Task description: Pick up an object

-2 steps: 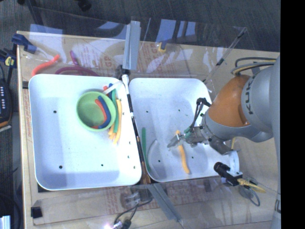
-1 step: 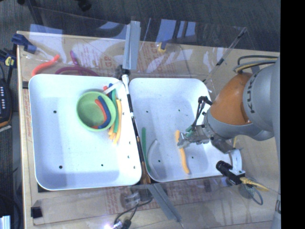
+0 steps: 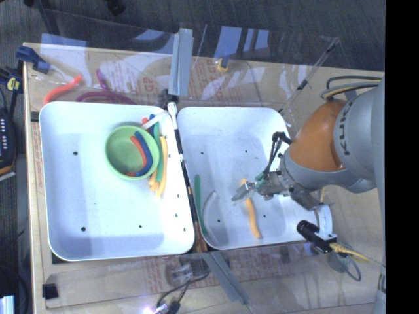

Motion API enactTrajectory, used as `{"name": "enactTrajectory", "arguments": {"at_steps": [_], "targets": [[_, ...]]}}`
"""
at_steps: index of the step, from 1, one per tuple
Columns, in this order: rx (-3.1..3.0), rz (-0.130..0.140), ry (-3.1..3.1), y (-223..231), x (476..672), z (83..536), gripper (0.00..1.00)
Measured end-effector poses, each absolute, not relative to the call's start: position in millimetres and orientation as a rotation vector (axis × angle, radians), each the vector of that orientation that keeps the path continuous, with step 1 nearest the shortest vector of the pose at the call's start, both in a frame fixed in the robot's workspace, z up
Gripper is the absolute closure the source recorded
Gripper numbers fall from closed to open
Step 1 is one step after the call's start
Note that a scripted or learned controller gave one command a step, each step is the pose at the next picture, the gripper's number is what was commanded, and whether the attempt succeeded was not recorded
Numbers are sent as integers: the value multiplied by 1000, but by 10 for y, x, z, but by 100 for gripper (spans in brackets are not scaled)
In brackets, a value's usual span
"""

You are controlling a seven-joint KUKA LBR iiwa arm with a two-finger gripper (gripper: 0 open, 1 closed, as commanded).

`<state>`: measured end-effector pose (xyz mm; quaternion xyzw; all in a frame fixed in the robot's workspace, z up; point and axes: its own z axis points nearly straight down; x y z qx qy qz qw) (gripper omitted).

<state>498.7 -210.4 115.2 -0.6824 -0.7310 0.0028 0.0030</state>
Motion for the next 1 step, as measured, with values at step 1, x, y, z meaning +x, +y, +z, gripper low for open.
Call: {"name": "enactTrajectory", "arguments": {"at_steps": [1], "targets": [[-2108,3,-2325,-2069,5001,919,0]]}}
